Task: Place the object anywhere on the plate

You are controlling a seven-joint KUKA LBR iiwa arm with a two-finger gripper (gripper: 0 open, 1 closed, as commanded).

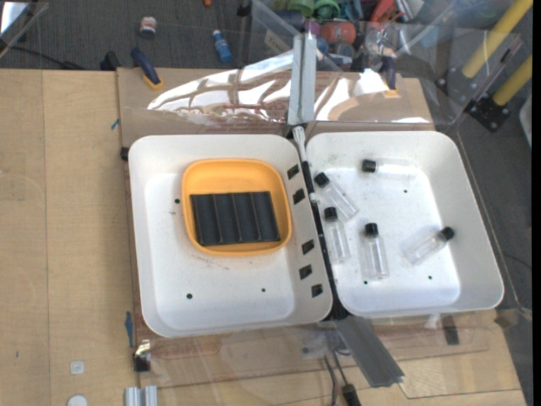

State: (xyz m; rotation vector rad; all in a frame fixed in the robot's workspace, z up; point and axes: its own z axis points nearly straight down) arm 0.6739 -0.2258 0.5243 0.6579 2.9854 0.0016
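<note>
From my seat, the camera view gives me both bins and no arm over them, so I cannot tell what state the pincer is in.

In the left bin (161,303), left of centre in the frame, sits the orange plate (237,176), with a dark ribbed block (235,218) lying flat across most of its floor. I take that as the task's thing resting on target, though its dull surface keeps me from saying what it is.

The right bin (473,277) holds five small clear vials with black caps: one near the top (385,167), two beside the divider (336,198) (335,233), one in the middle (373,250) and one toward the right (427,244). They lie scattered at loose angles, I'd guess as spare stock. Their clear bodies almost vanish against the white; the caps are what I can place.

The tub of bright toys (347,7) along the top edge is cut off by the frame.
</note>
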